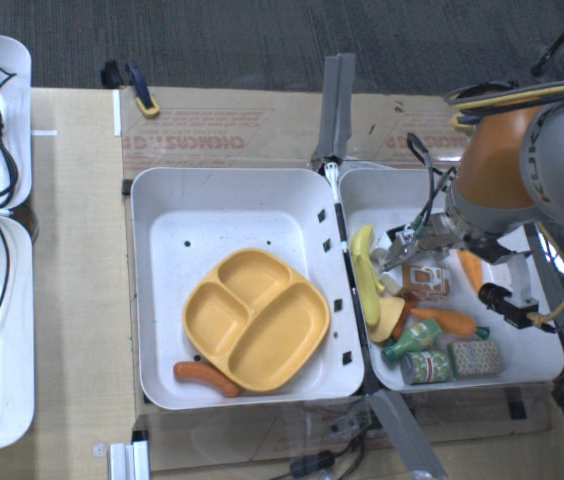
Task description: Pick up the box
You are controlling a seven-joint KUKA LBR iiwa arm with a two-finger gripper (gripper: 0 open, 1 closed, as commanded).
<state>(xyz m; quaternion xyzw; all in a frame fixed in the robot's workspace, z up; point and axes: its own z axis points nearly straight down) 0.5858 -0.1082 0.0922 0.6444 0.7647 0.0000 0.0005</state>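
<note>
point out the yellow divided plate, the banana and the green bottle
yellow three-compartment plastic plate [256, 319], camera view, its centre ridge
yellow banana [366, 273], camera view, mid-length
small green plastic bottle [412, 340], camera view, its body

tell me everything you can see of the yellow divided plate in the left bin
The yellow plate looks like matte plastic, rounded, with three compartments: two smaller ones on its upper-left side, one larger at lower right. It lies flat, right way up, on the floor of the left bin, toward the front. An orange sausage lies against its front-left edge.
</note>
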